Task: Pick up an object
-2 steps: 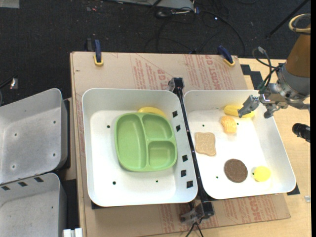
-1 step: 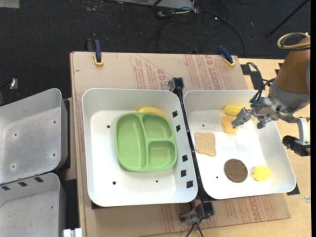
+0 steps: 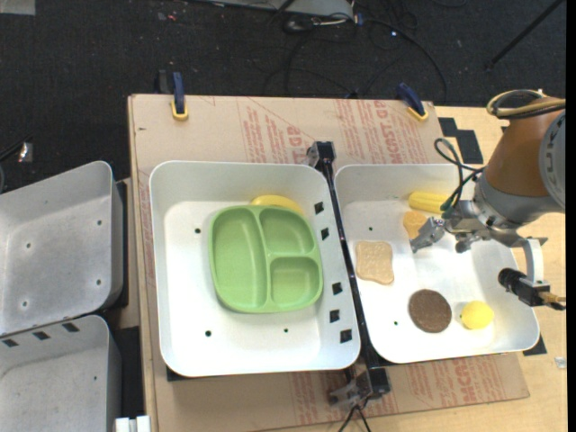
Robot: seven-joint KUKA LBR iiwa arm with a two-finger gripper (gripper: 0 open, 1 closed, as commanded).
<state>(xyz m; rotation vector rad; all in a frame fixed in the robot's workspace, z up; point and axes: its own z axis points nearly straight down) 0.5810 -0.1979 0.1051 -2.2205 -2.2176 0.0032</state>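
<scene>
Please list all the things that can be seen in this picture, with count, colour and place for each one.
bins: two, white, side by side on the bench
divided plate: one, green, in the left bin
yellow thing: one, partly hidden behind the plate's far edge
bread slice: one, tan, right bin, near its left wall
brown disc: one, right bin, near front
yellow ball: one, right of the disc
banana-like piece: one, yellow, right bin, far side
orange piece: one, just below it
clamps: two, blue and yellow, bench's far edge
arm: one, grey and orange, from the right
gripper: one, over the right bin
</scene>
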